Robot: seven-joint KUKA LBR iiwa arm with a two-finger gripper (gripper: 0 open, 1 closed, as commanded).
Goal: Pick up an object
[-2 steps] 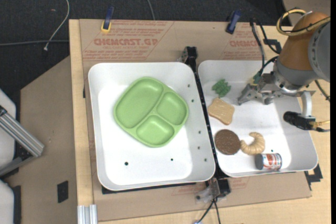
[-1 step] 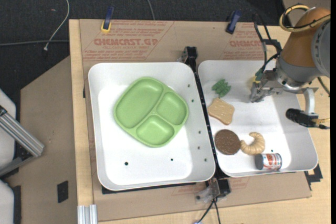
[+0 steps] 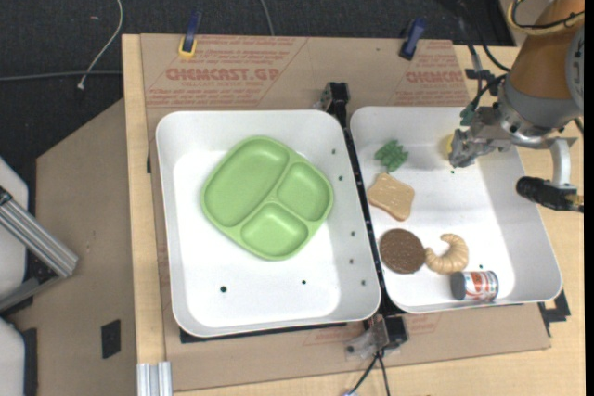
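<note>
My gripper (image 3: 460,153) hangs low over the far part of the right bin (image 3: 520,227), below the orange-banded wrist. A small yellowish bit (image 3: 448,144) shows at its left side; what it is cannot be made out. A green leafy toy (image 3: 391,155) lies to the gripper's left. Nearer the front lie a tan toast slice (image 3: 391,196), a round brown patty (image 3: 402,250), a curved croissant (image 3: 448,253) and a small can on its side (image 3: 476,285).
The left bin (image 3: 186,274) holds a green divided plate (image 3: 267,197). A black divider with clamps (image 3: 336,95) runs between the bins. Blue clips (image 3: 191,32) hold the cardboard base at the back.
</note>
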